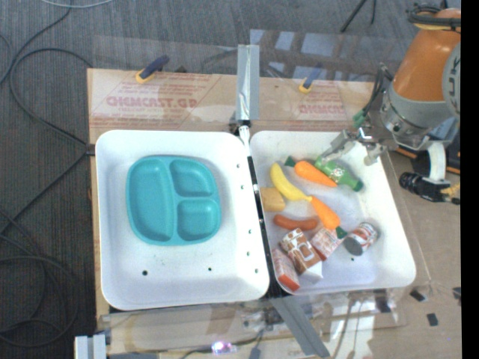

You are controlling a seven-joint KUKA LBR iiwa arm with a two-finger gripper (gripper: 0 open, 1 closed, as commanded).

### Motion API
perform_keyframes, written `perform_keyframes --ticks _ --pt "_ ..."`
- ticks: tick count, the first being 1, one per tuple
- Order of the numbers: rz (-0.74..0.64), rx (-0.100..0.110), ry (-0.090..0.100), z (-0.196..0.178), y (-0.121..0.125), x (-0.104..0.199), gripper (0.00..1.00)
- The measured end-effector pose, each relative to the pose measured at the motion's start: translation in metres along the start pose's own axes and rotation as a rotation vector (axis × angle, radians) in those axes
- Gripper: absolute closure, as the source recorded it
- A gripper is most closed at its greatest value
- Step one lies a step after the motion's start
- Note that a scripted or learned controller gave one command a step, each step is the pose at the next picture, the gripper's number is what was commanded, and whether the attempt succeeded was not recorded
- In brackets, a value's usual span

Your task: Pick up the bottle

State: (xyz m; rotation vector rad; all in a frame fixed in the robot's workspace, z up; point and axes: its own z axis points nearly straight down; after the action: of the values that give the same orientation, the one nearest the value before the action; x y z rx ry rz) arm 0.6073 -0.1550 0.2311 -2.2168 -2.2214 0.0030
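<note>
A small green bottle (340, 173) with a pale label lies on its side near the back of the right bin (397, 256), touching an orange carrot (314, 173). My gripper (355, 149) hangs at the bin's back right, just above and behind the bottle. Its fingers are spread open and nothing is between them. One fingertip (337, 147) sits close to the bottle's upper end.
The right bin also holds a banana (287, 183), a second carrot (325, 212), a sausage (297, 221), a can (361, 238), small cartons (301, 251) and a bread piece (272, 198). A teal divided plate (176, 199) lies in the left bin (112, 275).
</note>
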Motion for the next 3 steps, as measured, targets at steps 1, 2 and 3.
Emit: perform_keyframes --ticks 1,2,3 --pt "0.023 -0.004 -0.005 0.118 0.02 -0.025 0.0" --pt "0.207 -0.001 0.007 0.122 0.04 -0.051 0.0" --pt "0.209 -0.011 -0.002 0.107 0.042 -0.055 1.0"
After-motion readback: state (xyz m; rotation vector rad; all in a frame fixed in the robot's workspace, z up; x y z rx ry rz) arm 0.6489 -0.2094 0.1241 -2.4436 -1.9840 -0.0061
